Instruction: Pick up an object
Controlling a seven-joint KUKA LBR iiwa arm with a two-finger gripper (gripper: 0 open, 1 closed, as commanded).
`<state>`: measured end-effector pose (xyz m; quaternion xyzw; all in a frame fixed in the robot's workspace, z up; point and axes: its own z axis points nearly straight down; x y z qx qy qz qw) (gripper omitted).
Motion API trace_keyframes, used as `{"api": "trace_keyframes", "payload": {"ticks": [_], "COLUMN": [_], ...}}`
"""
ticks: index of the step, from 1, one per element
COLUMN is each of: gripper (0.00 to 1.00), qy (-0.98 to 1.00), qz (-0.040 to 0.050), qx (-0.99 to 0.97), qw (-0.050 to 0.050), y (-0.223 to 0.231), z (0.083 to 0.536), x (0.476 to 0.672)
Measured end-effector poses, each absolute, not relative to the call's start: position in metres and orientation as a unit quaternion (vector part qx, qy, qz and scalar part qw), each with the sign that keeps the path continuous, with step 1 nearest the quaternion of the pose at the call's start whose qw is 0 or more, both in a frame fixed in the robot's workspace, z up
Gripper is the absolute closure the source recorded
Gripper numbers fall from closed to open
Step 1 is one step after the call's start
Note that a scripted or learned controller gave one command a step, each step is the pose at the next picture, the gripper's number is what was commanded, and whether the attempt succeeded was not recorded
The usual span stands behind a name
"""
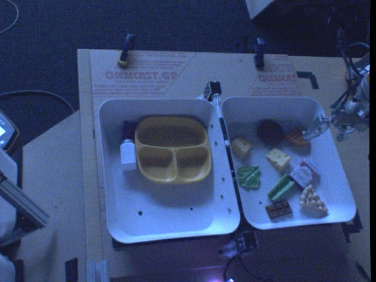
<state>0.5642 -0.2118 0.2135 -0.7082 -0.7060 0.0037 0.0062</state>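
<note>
The right bin (335, 157) holds several toy foods. Among them are a dark round patty (270, 131), an orange piece (295, 138), two yellow cheese blocks (241, 146) (278, 158), a green leaf (248, 176), a green stick (281, 187), a small packet (304, 174), a chocolate bar (278, 208) and a pale wedge (313, 200). My gripper (317, 126) reaches in from the right over the bin's upper right part, just right of the orange piece and close above it. The light is dim, and nothing shows as held.
The left bin (117, 204) carries a yellow divided tray (173, 148), with a white bottle (127, 154) and a dark item (129, 128) at its left. A ridge (226, 151) separates the bins. Clamps (126, 50) (259, 53) sit on the board's far edge.
</note>
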Motion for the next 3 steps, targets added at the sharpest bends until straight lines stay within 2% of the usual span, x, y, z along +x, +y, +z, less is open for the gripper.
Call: {"api": "trace_keyframes", "payload": {"ticks": [1,3], "gripper": [0.0,0.0], "qy": [-0.707,-0.707], "qz": [0.0001,0.0011], "qx": [-0.707,-0.707], "qw": [0.0,0.003], "y": [-0.211,-0.209], "z": [0.221,0.11], "x": [0.567,0.555]}}
